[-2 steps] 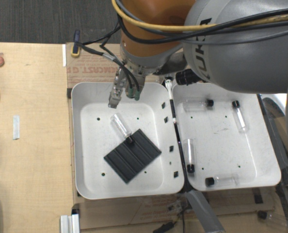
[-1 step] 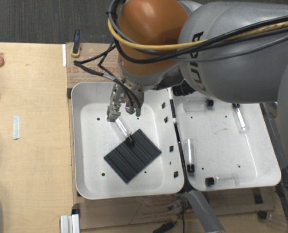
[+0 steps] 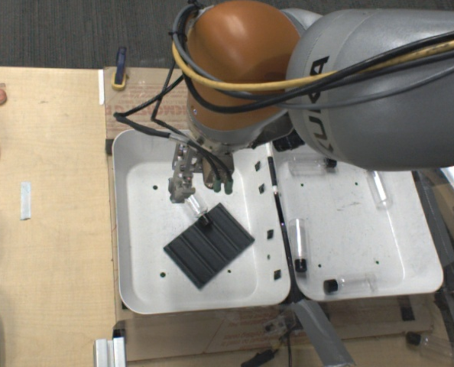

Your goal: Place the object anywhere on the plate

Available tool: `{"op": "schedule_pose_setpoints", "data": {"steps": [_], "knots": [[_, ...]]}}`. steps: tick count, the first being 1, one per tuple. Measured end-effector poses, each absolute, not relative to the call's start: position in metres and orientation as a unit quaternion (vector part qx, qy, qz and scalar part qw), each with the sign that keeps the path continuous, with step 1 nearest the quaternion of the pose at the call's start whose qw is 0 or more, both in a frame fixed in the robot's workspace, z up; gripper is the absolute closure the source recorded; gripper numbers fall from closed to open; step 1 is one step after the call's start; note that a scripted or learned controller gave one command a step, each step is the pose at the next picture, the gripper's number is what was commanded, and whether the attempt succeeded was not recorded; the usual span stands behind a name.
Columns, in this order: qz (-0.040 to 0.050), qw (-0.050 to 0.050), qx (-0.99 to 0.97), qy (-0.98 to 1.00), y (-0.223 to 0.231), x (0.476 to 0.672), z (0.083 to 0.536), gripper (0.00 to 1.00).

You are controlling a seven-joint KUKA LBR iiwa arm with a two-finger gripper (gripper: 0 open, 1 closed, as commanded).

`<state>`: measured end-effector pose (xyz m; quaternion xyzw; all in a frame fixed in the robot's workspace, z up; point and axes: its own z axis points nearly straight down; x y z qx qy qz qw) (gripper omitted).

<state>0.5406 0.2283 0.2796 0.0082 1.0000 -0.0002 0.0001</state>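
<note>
Arm: the grey KUKA arm (image 3: 364,82) with its orange band (image 3: 242,48) is nearest the camera and takes up the upper right of the camera view, black and yellow cables looping round the wrist.
Gripper: the gripper (image 3: 204,188) hangs below the wrist over the upper middle of the left bin (image 3: 135,281), fingers pointing down.
Jaws: they look parted, one finger to each side of a gap, and nothing solid can be made out between them; the state reads as released.
Plate: the dark ribbed square plate (image 3: 209,245) lies flat on the floor of the left bin, turned corner-wise, just below the gripper.
Object: a small clear piece (image 3: 194,205) lies just under the fingertips, at the plate's upper corner; a small dark bit (image 3: 205,221) sits on that corner. Which of these is the task's thing cannot be told for sure.
Right bin: the right bin (image 3: 410,281) holds clear tube-like items, one near its left wall (image 3: 296,243) and one toward the upper right (image 3: 378,191).
Progress: judged from this view, the placing is at or near its end. If the dark bit is the object, it is already on the plate; if the clear piece is, it sits at the plate's edge and the step is not yet surely done.
</note>
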Motion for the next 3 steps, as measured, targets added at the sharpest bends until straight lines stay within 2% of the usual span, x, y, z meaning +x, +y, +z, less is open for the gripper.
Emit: {"op": "schedule_pose_setpoints", "data": {"steps": [1, 2, 3], "knots": [[-0.0001, 0.000, -0.045, 0.999, 0.228, 0.492, 0.308, 1.00], [0.0005, 0.000, -0.223, 0.975, 0.228, 0.513, 0.215, 1.00], [0.0005, 0.000, -0.223, 0.975, 0.228, 0.513, 0.215, 0.00]]}}
